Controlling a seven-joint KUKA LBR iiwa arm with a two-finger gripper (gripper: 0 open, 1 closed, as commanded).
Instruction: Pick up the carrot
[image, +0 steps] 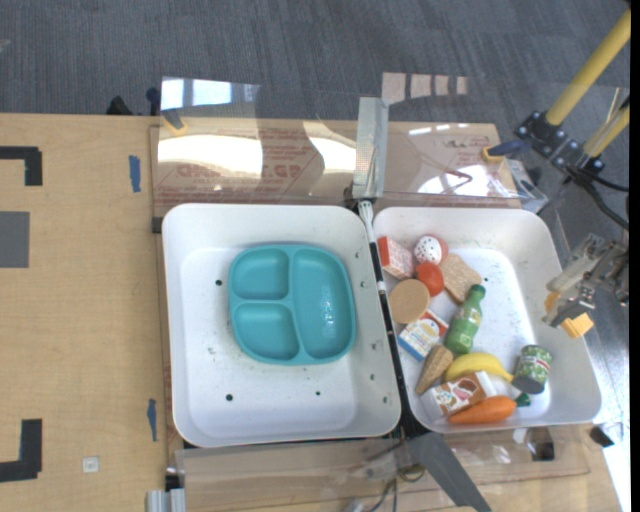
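Two white bins: the left bin (190, 300) holds one teal tray (293, 302). The right bin (520, 235) holds about a dozen toy foods. One carrot (484, 410), orange, tapered, lies along its near edge. Gripper (572, 300) at its right edge; cannot tell its state.

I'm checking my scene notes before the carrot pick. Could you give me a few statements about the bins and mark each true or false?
1. The carrot lies at the near edge of the right bin. True.
2. The teal plate sits in the right bin. False: it sits in the left bin.
3. The banana lies right by the carrot, just above it in the view. True.
4. The green bottle lies on the teal plate. False: it lies in the right bin among the other toys.
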